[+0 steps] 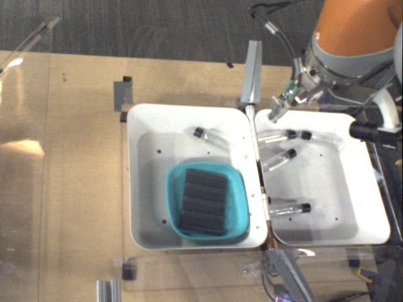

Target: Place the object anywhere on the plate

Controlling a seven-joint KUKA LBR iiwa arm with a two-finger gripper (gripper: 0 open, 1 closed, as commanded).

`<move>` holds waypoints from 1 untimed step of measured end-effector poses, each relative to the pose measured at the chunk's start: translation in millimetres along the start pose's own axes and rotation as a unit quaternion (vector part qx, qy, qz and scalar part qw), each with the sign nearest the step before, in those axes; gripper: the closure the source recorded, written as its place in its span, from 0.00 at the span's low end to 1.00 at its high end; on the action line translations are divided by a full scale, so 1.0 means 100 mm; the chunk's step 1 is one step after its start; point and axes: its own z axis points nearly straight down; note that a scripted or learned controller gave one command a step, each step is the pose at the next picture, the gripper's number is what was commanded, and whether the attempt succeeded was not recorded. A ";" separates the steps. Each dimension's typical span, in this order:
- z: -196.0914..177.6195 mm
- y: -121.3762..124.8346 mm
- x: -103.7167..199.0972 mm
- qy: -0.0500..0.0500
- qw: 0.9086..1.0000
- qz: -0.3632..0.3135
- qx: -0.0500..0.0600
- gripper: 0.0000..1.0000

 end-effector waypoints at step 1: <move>1.22 -0.79 0.28 0.001 0.993 -0.115 0.001 1.00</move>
